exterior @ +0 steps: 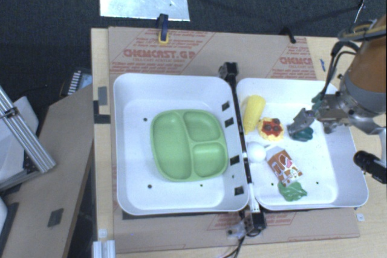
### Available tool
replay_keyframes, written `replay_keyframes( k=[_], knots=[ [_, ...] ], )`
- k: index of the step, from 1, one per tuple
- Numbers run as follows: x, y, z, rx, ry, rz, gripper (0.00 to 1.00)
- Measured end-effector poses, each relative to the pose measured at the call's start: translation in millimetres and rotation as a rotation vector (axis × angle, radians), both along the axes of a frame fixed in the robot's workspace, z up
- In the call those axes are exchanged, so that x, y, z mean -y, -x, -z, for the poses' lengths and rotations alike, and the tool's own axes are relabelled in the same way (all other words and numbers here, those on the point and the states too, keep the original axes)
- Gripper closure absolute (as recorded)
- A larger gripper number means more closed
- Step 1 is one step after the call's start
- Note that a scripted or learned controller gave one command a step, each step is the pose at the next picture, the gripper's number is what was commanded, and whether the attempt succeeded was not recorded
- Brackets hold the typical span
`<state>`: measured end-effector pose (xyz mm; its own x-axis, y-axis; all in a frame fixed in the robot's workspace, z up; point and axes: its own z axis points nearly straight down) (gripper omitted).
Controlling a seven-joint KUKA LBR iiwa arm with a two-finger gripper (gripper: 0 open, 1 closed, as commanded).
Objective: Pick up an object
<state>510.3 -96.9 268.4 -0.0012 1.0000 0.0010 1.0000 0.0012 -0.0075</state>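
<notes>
The gripper [300, 124] sits over the right bin [347, 190], directly above a teal object [303, 134]; finger opening and contact cannot be determined. Near it lie a yellow corn cob [253, 110] and a red-yellow toy [271, 128]. The left bin [130, 99] contains a green divided plate [186, 145].

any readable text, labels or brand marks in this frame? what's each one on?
"CHEMCAST G P", red print, on the brown protective sheet behind the left bin.
Same red print repeated, slanted, on the sheet behind the right bin: only partly visible, too cut off to read whole.
Fainter red print on the sheet's front edge below the bins: too blurred to read.
Small carton in the right bin: printed picture, any lettering too small to read.
</notes>
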Motion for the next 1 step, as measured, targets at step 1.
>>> replay_keyframes(
  k=[1],
  knots=[
    [-0.1,-1.6,-4.5,0.009,0.001,-0.002,0.0]
  ],
)
